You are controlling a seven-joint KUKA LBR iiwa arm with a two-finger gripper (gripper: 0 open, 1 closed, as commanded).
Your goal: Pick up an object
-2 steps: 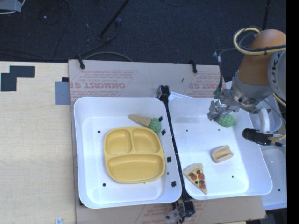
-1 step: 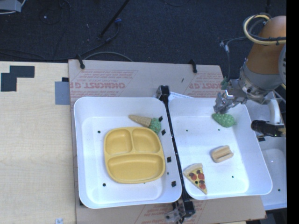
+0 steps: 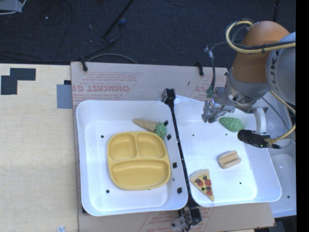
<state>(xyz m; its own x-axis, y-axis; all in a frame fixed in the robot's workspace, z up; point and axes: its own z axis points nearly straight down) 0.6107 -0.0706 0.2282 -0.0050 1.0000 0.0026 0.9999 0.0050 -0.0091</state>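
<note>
One pizza slice (image 3: 202, 183), one bun (image 3: 229, 159), one tray (image 3: 138, 160) (yellow, left bin (image 3: 91, 158)).

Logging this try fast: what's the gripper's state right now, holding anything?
Gripper: above the right bin, beside the green toy; nothing seen between its fingers; open or shut cannot be told.

Two shallow white bins are counted, a left bin (image 3: 91, 129) and a right bin (image 3: 270, 178). In the left bin one yellow divided tray (image 3: 139, 159) with three compartments is seen, and one toy ice-cream cone (image 3: 150, 125) with a green top. In the right bin three toys are counted: one pizza slice (image 3: 203, 182), one bread roll (image 3: 229, 159), and one green lumpy piece (image 3: 231, 124), possibly a vegetable. One gripper (image 3: 211, 114) is counted.
</note>
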